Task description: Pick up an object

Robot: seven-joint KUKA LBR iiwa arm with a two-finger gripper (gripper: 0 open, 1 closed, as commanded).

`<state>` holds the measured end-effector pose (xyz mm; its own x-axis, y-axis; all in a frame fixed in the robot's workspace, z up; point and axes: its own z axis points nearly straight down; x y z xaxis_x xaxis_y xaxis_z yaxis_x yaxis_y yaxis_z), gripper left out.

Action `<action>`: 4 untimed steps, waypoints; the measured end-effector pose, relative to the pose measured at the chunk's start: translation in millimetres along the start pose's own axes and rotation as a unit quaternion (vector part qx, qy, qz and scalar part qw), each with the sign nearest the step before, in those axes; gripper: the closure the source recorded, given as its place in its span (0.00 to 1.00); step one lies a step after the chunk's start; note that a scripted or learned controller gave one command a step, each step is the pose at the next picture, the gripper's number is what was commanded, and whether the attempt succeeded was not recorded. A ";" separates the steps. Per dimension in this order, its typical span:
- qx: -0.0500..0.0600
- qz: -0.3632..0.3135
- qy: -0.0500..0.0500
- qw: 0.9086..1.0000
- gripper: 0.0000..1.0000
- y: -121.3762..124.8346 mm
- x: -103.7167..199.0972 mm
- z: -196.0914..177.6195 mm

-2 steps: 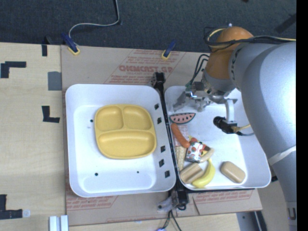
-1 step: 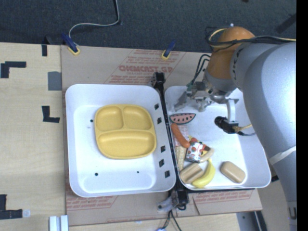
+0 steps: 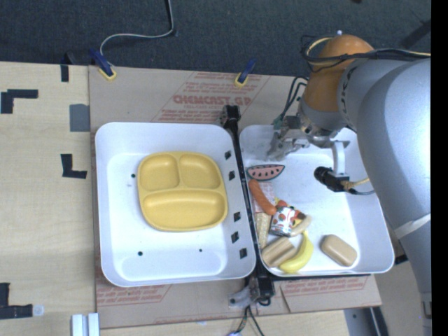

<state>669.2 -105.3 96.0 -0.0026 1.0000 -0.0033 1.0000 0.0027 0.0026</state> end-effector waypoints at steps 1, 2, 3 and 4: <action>0.000 0.000 0.000 1.000 0.00 -0.1 -0.2 0.0; 0.001 0.001 0.001 1.000 0.00 -0.5 -16.1 10.4; 0.001 0.001 0.001 1.000 0.00 -0.5 3.0 10.6; 0.001 0.001 0.000 1.000 0.00 -3.1 9.0 10.7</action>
<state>666.2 -96.3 85.3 -0.0008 1.0000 -0.0033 1.0000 0.0008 0.0011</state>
